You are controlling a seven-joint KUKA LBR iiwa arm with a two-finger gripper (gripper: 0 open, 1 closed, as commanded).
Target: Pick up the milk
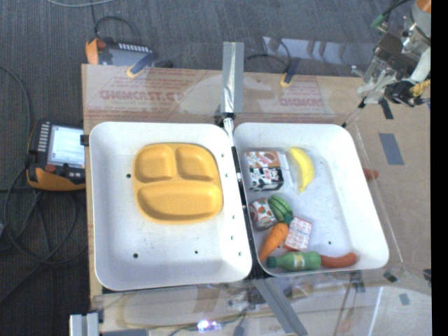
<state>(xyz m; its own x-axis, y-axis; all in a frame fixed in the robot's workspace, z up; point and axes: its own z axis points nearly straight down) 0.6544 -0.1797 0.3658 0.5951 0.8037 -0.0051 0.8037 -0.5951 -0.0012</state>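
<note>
The milk (266,178) is a small carton with black cow patches, lying flat in the right bin (350,187) near its upper left corner. It rests against a red and white carton (263,160) just behind it. My gripper (373,84) hangs at the top right, above the bench outside the right bin's far right corner. It is well away from the milk and nothing shows in its grasp.
Also in the right bin: a banana (302,168), a green vegetable (281,208), a carrot (274,238), two small cartons (262,213) (298,234), a green bottle (295,261) and a red sausage (339,260). The left bin (112,243) holds a yellow divided tray (178,182).
</note>
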